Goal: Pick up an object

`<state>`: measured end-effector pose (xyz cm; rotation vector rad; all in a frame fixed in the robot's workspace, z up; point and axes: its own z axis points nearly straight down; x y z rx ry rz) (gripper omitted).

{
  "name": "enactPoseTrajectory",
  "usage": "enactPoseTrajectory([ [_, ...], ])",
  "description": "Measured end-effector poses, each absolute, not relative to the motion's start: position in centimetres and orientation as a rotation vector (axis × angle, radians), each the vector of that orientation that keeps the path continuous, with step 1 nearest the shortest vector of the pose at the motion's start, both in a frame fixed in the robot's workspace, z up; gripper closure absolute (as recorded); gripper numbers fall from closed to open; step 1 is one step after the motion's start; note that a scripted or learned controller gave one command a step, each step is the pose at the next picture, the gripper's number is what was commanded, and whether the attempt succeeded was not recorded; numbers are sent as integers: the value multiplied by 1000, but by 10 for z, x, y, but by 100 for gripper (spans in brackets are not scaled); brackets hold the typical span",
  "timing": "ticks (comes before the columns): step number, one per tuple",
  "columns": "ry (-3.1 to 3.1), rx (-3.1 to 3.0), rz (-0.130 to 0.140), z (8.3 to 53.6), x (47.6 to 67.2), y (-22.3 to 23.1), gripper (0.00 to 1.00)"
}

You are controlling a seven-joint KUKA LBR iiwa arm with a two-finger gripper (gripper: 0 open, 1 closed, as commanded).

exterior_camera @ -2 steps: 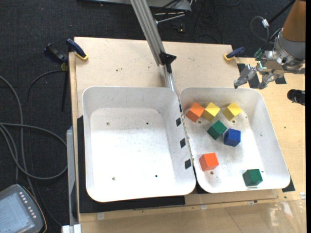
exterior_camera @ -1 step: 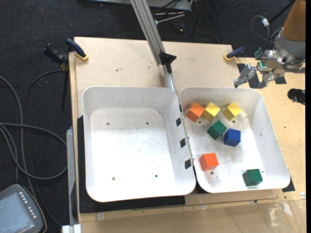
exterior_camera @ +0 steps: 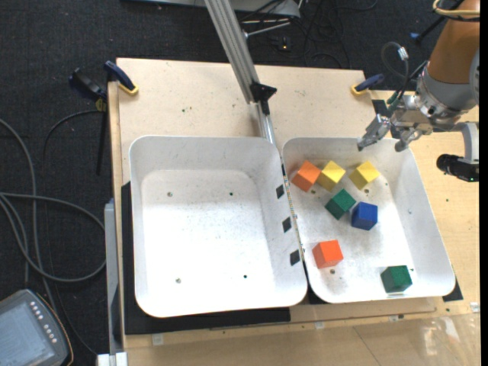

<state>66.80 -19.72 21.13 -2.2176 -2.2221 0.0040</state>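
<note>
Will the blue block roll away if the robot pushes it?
Probably not. The blue block looks like a cube with flat faces, so it would likely slide, not roll. It seems stiff and small, probably light. A push could bump the green block right beside it.

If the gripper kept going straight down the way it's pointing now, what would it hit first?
Probably the right bin's far rim or floor, just behind the yellow cube; the gripper hangs above there, though depth is unclear.
</note>
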Motion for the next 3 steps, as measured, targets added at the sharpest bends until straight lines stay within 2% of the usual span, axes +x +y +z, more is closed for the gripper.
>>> enactPoseTrajectory([
  [2, -2224, -2218, 4, 107, 674, -202, 0],
  [3, -2230, -2220, -2, 122, 676, -202, 100],
])
